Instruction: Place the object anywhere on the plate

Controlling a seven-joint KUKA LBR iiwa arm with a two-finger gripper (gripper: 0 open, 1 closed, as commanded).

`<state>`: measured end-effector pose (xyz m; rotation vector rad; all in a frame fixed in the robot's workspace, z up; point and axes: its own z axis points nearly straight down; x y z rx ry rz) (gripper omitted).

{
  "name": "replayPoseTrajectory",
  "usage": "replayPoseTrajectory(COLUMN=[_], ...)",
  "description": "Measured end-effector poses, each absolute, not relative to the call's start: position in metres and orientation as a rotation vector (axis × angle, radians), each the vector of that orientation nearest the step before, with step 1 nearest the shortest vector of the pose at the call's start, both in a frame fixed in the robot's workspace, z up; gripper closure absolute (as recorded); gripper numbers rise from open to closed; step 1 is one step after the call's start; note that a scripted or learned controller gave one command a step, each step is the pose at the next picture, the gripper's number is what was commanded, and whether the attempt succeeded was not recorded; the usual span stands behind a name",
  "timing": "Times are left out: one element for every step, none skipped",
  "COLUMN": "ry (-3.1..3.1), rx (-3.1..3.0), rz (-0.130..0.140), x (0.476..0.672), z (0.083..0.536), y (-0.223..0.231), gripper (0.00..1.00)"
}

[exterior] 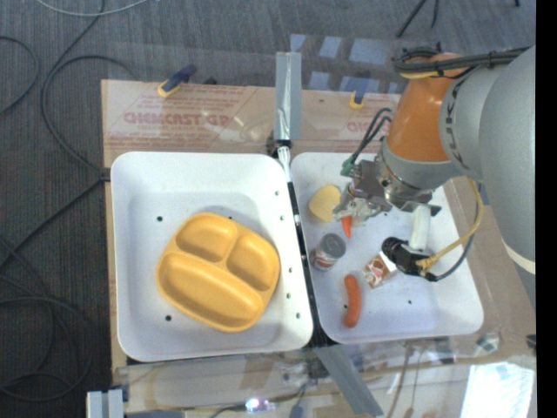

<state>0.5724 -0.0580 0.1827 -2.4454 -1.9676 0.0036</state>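
From the overhead camera, the left bin holds a yellow divided plate, lying tilted near the bin's centre with its three compartments bare. In the right bin, the gripper hangs at about ten o'clock of that bin's middle, low over the floor, with a thin orange carrot-like piece poking out beneath it at its six o'clock; whether that piece is truly pinched between the jaws cannot be told from here, nor how wide they stand. A pale yellow rounded object sits just beside the gripper at its nine o'clock. A small can lies at the gripper's seven o'clock, a red sausage further down at six o'clock, and a crumpled wrapper at five o'clock.
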Motion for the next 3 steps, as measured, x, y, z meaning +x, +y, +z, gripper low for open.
replayPoseTrajectory(ry=[-2.091,-2.057,-2.056], rx=[-2.341,-2.37,-2.371], rz=[0.005,0.009,0.008], x=[0.586,0.536,0.536], z=[0.227,0.182,0.182], y=[0.023,0.087,0.087], gripper=[1.0,1.0,0.0])
